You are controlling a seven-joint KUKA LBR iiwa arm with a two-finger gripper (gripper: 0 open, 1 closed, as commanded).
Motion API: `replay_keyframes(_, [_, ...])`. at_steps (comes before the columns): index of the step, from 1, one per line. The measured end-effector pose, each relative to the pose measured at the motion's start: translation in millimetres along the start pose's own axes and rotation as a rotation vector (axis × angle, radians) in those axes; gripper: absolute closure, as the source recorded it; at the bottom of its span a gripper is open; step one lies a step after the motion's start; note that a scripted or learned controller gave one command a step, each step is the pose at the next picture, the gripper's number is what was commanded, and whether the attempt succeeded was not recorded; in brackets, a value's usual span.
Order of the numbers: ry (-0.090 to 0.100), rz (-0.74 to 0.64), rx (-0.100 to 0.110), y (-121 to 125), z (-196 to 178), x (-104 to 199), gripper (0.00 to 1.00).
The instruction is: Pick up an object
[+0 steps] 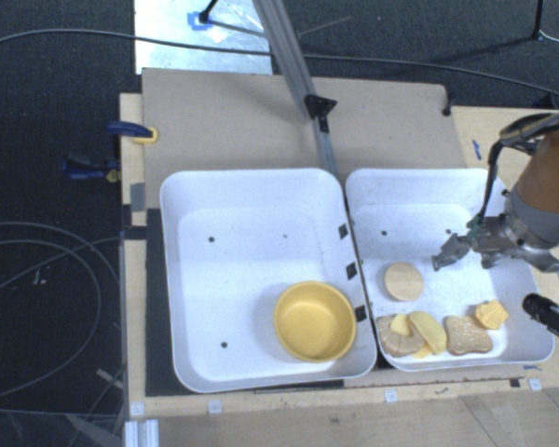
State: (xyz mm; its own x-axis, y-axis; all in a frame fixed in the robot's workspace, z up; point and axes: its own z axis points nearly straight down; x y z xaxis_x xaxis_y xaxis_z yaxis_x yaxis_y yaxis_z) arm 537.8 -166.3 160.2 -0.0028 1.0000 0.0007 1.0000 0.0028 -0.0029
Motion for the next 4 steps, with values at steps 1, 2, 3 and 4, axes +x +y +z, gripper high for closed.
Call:
replay_keyframes(1, [0.001,0.003,0.001,-2,62,4,0.0])
replay_keyframes(2, [-0.001,0.003,-0.003,-1,70,4,0.0])
replay_keyframes(3, [-0.002,0.004,-0.007,0,58,4,1.0])
replay_keyframes(4, [-0.003,-0.002,-0.009,5,15,2,1.0])
